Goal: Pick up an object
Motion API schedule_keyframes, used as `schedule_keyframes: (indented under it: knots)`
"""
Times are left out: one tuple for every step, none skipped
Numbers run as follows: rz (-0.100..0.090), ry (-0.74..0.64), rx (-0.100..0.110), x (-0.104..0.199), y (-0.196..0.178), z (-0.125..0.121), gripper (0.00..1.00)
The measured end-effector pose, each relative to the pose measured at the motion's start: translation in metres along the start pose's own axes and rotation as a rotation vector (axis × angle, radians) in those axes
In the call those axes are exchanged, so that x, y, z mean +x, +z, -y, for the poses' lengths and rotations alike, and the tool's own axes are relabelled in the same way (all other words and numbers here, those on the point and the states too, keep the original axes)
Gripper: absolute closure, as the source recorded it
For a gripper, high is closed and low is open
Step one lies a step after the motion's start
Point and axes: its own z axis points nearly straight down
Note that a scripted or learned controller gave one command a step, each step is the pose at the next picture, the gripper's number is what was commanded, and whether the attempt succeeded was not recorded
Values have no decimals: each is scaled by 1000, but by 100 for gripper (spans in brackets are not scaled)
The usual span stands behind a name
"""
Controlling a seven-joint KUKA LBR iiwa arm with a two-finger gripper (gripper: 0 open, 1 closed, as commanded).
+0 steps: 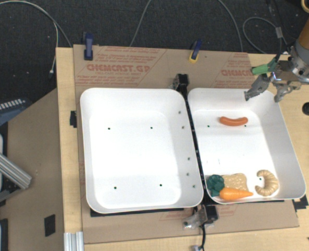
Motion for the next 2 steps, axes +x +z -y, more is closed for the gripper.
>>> schedule_keyframes:
  knots:
    - [-3,1,14,-19,164,-17,0]
    - [1,-1,-2,-19,144,-22,100]
